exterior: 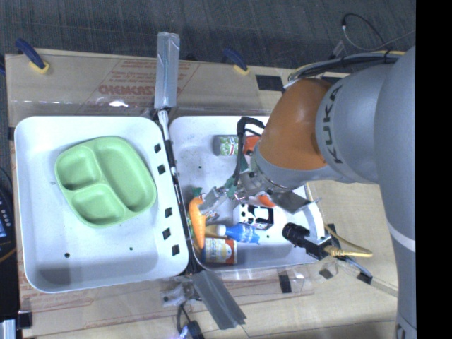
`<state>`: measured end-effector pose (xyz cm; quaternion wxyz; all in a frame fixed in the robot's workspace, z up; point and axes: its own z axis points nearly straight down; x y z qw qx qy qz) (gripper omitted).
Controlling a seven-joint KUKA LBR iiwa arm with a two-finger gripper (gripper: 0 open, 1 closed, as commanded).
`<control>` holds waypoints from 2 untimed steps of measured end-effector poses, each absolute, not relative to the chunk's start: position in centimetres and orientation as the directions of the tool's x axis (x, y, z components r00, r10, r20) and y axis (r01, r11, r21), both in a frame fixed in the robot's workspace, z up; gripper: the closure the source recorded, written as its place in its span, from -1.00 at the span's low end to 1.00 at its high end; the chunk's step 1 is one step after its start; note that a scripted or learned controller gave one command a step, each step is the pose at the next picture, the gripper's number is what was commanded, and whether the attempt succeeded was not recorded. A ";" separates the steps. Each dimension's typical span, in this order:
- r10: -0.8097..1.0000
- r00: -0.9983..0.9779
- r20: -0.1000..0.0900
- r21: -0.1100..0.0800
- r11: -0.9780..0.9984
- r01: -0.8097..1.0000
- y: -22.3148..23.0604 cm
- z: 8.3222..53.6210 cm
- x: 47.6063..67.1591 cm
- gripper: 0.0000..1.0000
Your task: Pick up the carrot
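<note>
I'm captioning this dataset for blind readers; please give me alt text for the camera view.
A grey arm reaches from the right, its hand low in the right white bin beside an orange carrot lying at the bin's left wall, near a blue-and-white bottle. The left bin holds a green divided plate.

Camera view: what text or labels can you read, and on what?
"KUKA": on the grey arm, partly cut off.
Red print on the cardboard behind the bins: too blurred to read.
Labels on the bottle, jar and can: too small.
</note>
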<state>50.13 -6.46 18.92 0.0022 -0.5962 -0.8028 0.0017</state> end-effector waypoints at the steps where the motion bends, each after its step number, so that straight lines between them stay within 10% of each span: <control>1: 0.900 -0.436 0.001 -0.003 0.436 0.900 -14.3 18.8 57.6 -1.00; 2: 0.817 -0.577 0.004 -0.003 0.577 0.817 -15.0 15.4 52.1 -1.00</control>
